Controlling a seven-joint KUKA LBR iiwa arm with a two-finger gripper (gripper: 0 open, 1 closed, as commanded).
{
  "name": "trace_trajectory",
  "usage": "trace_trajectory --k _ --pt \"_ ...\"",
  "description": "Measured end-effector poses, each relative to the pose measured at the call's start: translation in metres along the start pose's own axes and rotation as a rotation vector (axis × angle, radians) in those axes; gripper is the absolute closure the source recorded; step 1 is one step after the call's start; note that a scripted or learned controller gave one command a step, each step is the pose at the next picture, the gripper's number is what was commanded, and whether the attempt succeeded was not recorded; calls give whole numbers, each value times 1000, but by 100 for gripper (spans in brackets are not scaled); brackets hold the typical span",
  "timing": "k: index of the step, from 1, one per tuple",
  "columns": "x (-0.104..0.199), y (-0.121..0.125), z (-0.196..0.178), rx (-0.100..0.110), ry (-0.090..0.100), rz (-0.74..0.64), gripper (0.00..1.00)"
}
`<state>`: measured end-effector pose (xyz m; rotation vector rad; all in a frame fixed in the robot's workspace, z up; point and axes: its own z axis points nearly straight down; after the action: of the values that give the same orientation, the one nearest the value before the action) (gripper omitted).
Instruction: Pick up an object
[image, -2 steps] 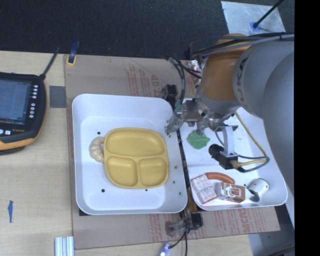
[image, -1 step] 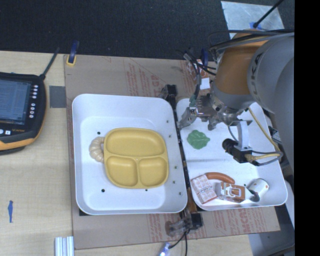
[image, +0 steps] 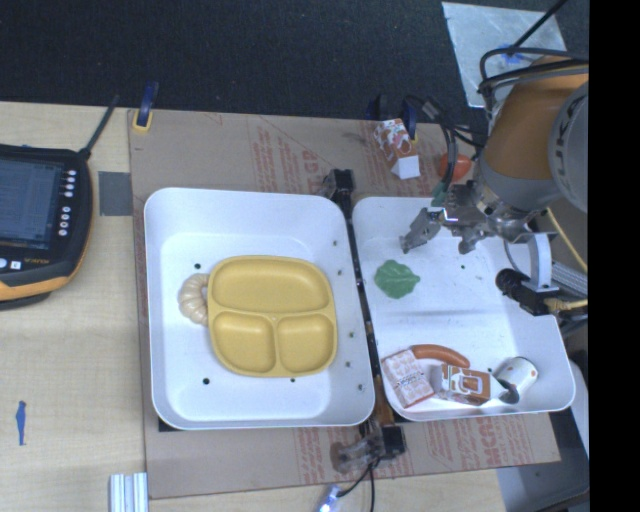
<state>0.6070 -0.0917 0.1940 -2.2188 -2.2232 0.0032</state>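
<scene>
Pendant: a black and orange handset (image: 40, 225) lies at the counter's (image: 70, 400) far left edge.
Left bin: the white bin (image: 170, 390) holds a yellow divided tray (image: 272, 314) with a pale ridged item (image: 192, 297) touching the tray's left edge.
Right bin: the second white bin (image: 540, 390) carries a green leafy toy (image: 397, 279) near its upper left, and along its near wall a sausage (image: 438, 354), two small printed packs (image: 408, 378) (image: 467, 384) and a white cup-like item (image: 517, 374).
Jaws: the gripper (image: 440, 228) hangs over the right bin's upper part with nothing between the jaws; the view is too blurred there to tell their spread.
Toy versus jaws: the green leafy toy lies just below and left of the jaws, apart from them.
Arm: the grey arm with the orange band (image: 535, 130) enters from the right.
</scene>
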Motion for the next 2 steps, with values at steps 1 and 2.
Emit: trace_trajectory --k 1,2 --pt "-16 34 81 3 0 -3 0" --pt "0 14 103 3 1 -4 0"
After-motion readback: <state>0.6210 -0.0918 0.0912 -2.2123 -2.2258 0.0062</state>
